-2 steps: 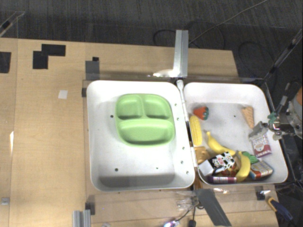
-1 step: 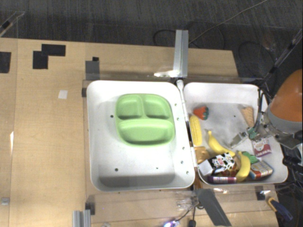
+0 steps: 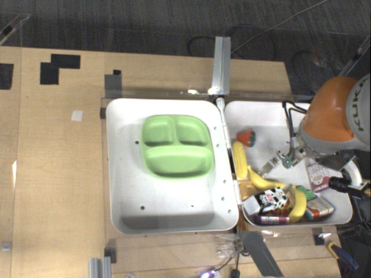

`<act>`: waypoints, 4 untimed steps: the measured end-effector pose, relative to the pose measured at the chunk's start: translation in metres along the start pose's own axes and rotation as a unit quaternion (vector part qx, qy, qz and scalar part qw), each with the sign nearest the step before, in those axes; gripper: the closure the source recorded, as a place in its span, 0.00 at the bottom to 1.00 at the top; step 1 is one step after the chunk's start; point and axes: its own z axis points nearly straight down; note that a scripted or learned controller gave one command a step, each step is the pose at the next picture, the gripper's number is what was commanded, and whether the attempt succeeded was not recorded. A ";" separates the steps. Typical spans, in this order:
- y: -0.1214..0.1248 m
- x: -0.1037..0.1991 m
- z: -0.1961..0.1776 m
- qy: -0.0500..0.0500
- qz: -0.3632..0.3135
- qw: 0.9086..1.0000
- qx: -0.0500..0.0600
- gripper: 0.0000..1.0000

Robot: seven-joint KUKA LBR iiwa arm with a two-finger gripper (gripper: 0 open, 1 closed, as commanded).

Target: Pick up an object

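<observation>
My gripper (image 3: 284, 160) hangs mid right bin (image 3: 266, 120), grasp unclear; nothing visibly lifted, bananas (image 3: 264, 181) at its front edge.

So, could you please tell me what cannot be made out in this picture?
- Gripper: too small in the camera view to tell its finger state.
- Right bin: far corner covered by the arm's orange band.
- Packets in that bin: labels too small to read.

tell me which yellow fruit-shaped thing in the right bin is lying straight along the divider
The corn cob, straight against the right bin's left wall. The two bananas are curved and lie further in, among the clutter.
</observation>
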 end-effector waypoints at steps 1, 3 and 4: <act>0.063 -0.004 0.001 0.002 -0.314 0.949 -0.001 0.00; 0.092 0.011 -0.108 0.006 -0.191 0.982 0.002 0.00; 0.080 -0.019 -0.004 0.007 -0.092 0.996 0.004 0.00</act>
